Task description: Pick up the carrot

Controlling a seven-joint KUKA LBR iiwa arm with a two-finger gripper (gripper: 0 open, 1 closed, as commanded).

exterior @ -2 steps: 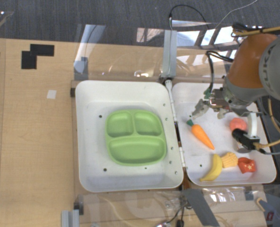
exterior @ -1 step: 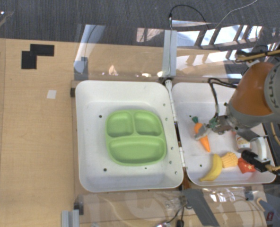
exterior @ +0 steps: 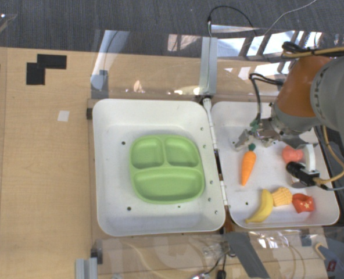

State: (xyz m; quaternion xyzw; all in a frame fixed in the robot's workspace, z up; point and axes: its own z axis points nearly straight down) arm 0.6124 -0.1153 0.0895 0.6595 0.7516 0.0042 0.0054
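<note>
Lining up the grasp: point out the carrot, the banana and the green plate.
carrot (exterior: pixel 248 167), camera view, middle of orange body.
banana (exterior: pixel 262 206), camera view, mid-curve.
green plate (exterior: pixel 167 186), camera view, floor of large compartment.

Bench (exterior: pixel 38 173): wooden, lying under both bins; black marks sitting near its far left corner
Left bin (exterior: pixel 111 156): white, resting on the bench
Right bin (exterior: pixel 233 118): white, sitting just beside it, edges touching
</note>
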